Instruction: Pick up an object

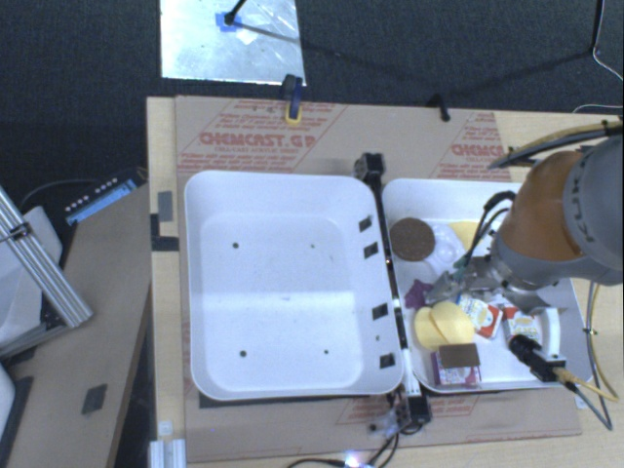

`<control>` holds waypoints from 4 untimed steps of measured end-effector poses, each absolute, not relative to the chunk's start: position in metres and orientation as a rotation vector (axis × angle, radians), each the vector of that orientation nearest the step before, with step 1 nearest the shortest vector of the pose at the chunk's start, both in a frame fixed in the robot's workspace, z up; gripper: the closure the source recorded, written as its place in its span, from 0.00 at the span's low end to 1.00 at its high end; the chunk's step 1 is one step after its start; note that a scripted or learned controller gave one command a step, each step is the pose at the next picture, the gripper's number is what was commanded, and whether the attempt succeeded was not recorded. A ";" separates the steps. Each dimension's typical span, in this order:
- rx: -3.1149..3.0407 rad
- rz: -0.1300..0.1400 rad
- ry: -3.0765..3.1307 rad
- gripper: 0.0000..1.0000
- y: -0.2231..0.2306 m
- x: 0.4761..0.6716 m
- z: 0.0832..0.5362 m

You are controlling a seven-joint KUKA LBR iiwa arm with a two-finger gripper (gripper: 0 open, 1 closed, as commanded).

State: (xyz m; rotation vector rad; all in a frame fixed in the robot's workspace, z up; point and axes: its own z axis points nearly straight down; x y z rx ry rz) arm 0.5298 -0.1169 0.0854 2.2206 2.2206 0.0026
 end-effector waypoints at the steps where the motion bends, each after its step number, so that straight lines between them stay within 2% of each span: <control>1: 2.215 0.009 2.222 1.00 -0.116 0.533 0.097; 2: 2.221 0.001 2.221 1.00 -0.115 0.486 0.084; 3: 2.211 0.006 2.224 1.00 -0.115 0.538 0.094; 4: 2.219 0.002 2.222 1.00 -0.088 0.486 0.085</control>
